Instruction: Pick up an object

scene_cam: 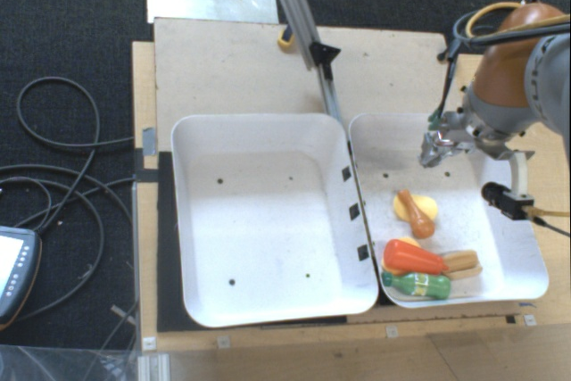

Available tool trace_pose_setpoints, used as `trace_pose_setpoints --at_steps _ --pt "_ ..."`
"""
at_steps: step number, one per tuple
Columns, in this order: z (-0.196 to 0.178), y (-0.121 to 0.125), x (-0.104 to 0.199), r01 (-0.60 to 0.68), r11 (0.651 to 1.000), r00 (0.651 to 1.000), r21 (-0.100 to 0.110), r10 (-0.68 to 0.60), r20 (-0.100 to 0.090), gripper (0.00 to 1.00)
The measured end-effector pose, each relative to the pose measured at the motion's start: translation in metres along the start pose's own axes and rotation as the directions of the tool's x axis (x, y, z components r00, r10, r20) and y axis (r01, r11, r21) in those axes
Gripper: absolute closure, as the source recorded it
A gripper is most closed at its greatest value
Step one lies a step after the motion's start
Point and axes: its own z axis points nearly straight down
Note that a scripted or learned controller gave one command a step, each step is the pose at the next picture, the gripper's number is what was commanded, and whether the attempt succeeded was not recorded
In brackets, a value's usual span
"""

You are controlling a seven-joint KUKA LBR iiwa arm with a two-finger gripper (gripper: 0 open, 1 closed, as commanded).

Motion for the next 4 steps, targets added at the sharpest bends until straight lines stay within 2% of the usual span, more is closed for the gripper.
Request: trace_pose_setpoints --at_steps 2,3,4 --pt "-0.099 0.014 -0.009 0.007 1.000 1.000 -0.002 -0.007 0.001 1.00" --pt "-0.090 -0.007 0.047 0.011 1.000 1.000 0.008 -0.011 -0.004 1.00" --pt "-0.098 -0.015 0.100 0.012 1.000 1.000 0.006 -0.012 -0.005 1.00"
